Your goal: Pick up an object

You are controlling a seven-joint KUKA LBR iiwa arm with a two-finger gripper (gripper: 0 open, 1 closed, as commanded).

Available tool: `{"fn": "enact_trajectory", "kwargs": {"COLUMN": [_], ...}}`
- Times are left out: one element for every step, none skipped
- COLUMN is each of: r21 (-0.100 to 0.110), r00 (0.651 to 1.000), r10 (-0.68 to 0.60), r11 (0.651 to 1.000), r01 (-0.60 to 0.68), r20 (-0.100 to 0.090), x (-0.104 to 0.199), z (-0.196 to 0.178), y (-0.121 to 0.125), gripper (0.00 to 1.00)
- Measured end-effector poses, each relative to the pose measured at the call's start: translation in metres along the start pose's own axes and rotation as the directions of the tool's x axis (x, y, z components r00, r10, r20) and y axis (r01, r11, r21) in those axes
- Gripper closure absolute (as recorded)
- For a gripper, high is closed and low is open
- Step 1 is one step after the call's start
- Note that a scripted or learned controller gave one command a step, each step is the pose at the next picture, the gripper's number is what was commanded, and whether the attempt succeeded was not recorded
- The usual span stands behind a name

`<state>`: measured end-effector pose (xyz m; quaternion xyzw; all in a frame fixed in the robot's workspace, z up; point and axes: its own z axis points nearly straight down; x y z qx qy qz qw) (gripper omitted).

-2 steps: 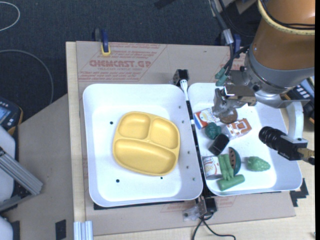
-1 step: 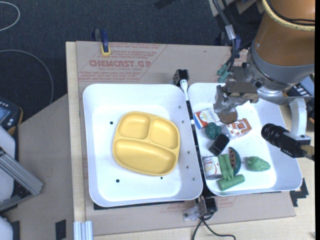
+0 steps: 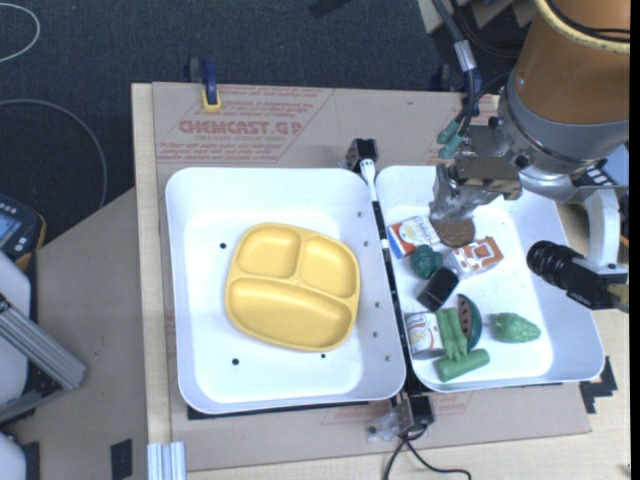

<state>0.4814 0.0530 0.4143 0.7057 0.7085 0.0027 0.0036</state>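
Note:
My gripper [image 3: 455, 226] hangs low over the back of the right bin [image 3: 560, 358], with a brown round object [image 3: 458, 233] at its tip. Just left of it lies a red-and-white packet [image 3: 412, 235], and a second red-and-white packet [image 3: 478, 256] lies just to its right. Nearer the front are a dark teal lump [image 3: 427, 262], a black block [image 3: 438, 289], a small can [image 3: 424, 334], a watermelon slice [image 3: 467, 321], a green pea pod [image 3: 460, 365] and a green leafy piece [image 3: 515, 327].
The left bin [image 3: 190, 268] holds a yellow divided plate [image 3: 293, 286]. A black clip [image 3: 362, 154] sits at the back where the bins meet. A black cylinder [image 3: 570, 268] on the arm's side juts over the right bin's right edge.

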Motion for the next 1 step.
{"fn": "enact_trajectory", "kwargs": {"r21": [-0.002], "r00": [1.000], "r10": [-0.001], "r11": [1.000], "r01": [0.001], "r20": [0.000], "x": [0.0004], "z": [-0.0102], "y": [0.0007], "gripper": [1.00]}}
